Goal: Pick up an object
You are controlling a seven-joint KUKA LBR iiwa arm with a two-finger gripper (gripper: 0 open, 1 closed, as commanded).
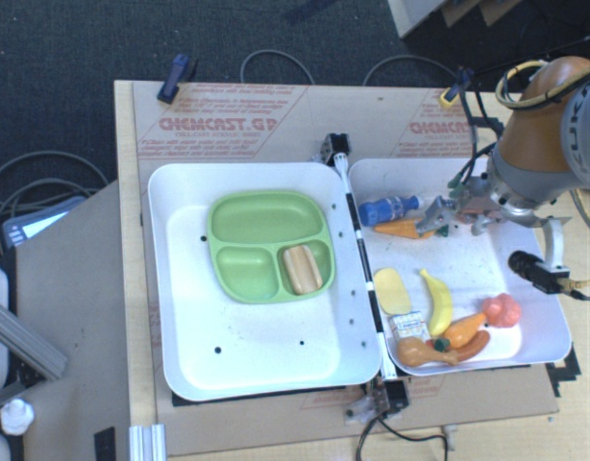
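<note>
Taking the green divided plate (266, 243) in the left bin (180, 286) as my mark — smooth plastic, a bread-like roll (301, 268) in its near-right compartment — the right bin (545, 339) lay beyond its right edge. Nearest there: glossy orange pieces (444, 347), a pink lump (503, 310), a curved yellow banana (437, 301). Farther back, my gripper (439, 218) hovered over a tapered orange carrot (403, 229) beside a blue bottle (386, 208) — how my jaws stood, I could not tell.

brown protective-paper bench top (276, 113); blue clip (174, 77) at its far-left corner; black cables (36, 195) on dark carpet
</note>
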